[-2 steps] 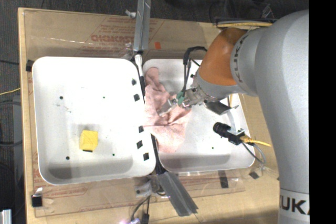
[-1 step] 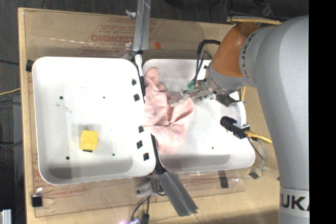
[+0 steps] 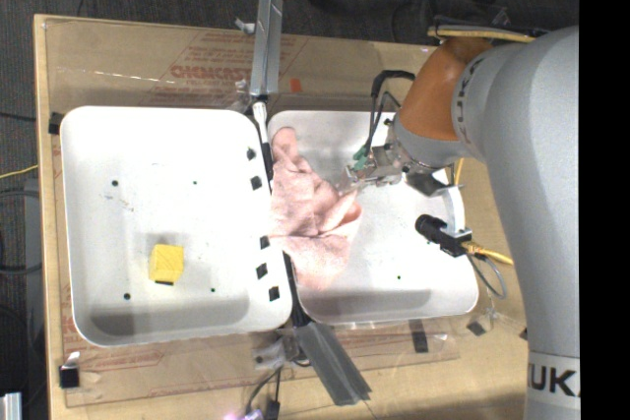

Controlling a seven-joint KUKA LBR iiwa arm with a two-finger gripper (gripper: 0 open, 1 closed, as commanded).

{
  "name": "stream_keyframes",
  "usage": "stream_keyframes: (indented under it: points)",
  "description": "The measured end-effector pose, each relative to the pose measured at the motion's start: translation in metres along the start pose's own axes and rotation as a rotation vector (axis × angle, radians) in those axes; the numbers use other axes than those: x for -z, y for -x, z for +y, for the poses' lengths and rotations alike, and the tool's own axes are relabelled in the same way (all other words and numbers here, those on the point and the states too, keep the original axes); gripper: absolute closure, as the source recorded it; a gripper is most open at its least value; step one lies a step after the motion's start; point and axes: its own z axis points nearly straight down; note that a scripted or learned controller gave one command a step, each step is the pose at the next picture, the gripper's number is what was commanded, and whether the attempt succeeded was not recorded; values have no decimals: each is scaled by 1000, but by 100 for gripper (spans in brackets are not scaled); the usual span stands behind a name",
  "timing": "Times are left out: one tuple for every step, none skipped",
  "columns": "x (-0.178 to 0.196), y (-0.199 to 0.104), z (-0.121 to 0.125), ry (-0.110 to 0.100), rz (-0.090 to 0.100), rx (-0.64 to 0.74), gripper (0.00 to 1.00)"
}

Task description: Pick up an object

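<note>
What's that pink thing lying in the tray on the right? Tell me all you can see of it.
It looks like a pale pink cloth, soft and crumpled, with folds and a mottled surface. It lies along the left side of the right bin, one narrow end reaching up toward the bin's top left corner and the wider part spread lower down. Its left edge rests against the wall between the two bins. The gripper sits at its upper right edge, where the cloth rises to a point; whether it is pinched there I cannot tell.
</note>
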Motion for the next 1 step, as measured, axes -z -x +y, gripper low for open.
stream_keyframes:
  points:
    - [108,-20,-48,-1,0,-329,100]
